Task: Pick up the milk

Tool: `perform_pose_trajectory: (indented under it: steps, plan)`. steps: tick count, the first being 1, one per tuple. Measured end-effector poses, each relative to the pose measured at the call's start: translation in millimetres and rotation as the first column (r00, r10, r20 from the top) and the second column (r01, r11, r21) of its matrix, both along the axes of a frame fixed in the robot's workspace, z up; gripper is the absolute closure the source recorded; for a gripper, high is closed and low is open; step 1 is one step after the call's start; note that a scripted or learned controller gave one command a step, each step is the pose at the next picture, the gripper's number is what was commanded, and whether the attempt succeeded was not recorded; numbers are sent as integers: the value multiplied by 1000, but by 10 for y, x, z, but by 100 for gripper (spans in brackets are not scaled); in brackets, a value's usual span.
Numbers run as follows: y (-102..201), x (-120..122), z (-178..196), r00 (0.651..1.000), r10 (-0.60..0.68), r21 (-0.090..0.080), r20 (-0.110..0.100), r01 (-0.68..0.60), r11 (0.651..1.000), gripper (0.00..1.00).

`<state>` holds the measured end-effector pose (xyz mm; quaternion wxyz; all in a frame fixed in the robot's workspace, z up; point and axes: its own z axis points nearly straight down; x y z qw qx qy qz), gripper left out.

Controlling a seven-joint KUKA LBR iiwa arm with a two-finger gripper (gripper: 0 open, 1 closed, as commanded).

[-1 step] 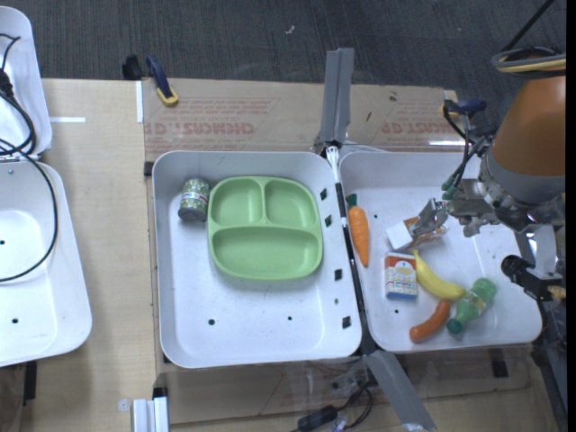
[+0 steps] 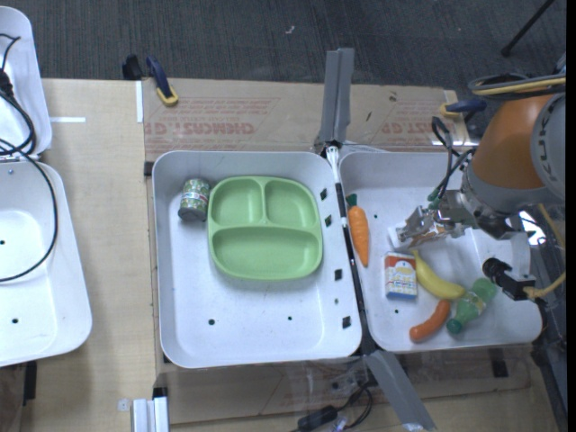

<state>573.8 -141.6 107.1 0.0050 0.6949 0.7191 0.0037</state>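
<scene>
Milk carton (image 2: pixel 401 276) lies flat in my right bin (image 2: pixel 387 331), just below my pincer (image 2: pixel 416 229), which holds nothing; how wide it stands I cannot tell. I judge it light, stiff-sided and slightly slick, best pinched across its narrow sides. Banana (image 2: pixel 436 280) touches its right edge and crowds that side; carrot (image 2: pixel 359 233) sits left, sausage (image 2: pixel 428 321) and green bottle (image 2: pixel 471 306) below.
</scene>
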Motion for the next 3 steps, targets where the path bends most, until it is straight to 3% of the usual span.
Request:
perform_pose_trajectory:
  steps: [1,2,3]
  plan:
    - [60,359,-49,999,43,-3,5,-43,999,0]
    - [45,386,99,999,40,-4,14,-40,999,100]
    - [31,391,195,999,39,-6,15,-38,999,100]
